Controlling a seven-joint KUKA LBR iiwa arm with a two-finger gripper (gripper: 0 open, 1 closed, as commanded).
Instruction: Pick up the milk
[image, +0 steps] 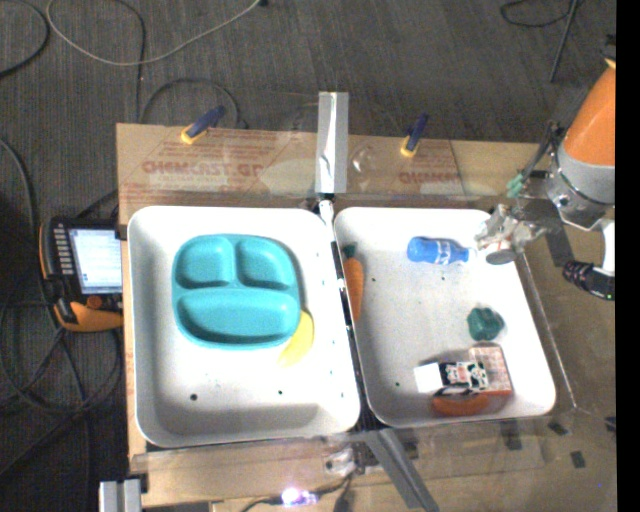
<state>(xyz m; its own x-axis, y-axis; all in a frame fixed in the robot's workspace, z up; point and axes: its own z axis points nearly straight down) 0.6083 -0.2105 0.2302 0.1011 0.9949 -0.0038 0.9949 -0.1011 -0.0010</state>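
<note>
Overhead, the grey arm (590, 150) with its orange band is cut off by the right edge, and its gripper (500, 240) hangs over the upper right rim of the right bin (540, 330) (too small and blurred to tell how it is set). Partly hidden too is a yellow banana-like piece (298, 340), tucked under the lower right corner of the teal divided plate (237, 290) in the left bin (160, 400), while an orange carrot-like piece (353, 285) lies against the right bin's left wall. The milk (465, 376), a small white carton with a dark printed side, lies on its side near the right bin's bottom edge, well apart from the gripper and below it in the view. It touches a brown patterned box (492, 368) and an orange-red item (468, 403) that pokes out beneath both, its shape unclear. One blue bottle (436, 250) lies just left of the gripper. One dark green lump (485, 322) sits between bottle and carton. Two bins, one plate. A handheld pendant (85, 270) rests left of the bench.
</note>
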